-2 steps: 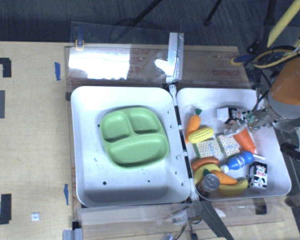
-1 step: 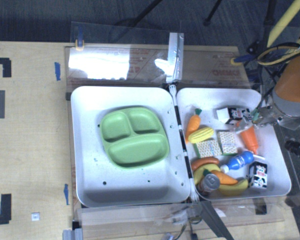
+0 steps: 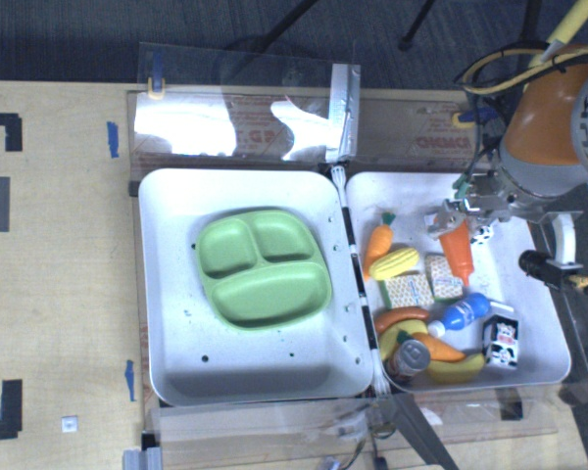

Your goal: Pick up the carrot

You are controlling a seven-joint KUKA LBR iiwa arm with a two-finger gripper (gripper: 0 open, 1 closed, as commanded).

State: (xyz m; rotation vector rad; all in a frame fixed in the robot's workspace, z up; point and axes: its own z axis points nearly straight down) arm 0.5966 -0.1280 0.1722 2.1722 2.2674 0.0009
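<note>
I have the arm reaching in from the right of the frame, its orange band showing at the upper right, and the gripper (image 3: 461,213) sits low over the upper part of the right bin (image 3: 549,355). The carrot (image 3: 457,253) is right at the gripper, just below it in the frame: an orange piece whose upper end meets the metal fingertips while its body runs down and slightly right, ending near the cracker (image 3: 443,276). Its long axis is close to vertical in the picture, so it points away from the gripper toward the lower edge. The fingers look closed on the carrot's top end, though the hold is only at that tip and I judge it a shallow one. Left of the carrot lie the corn (image 3: 394,262) and another orange piece, and below it the blue bottle (image 3: 463,313), all close enough to catch on a lift. The left bin (image 3: 167,262) holds the green divided plate (image 3: 265,266), well apart from the work.
</note>
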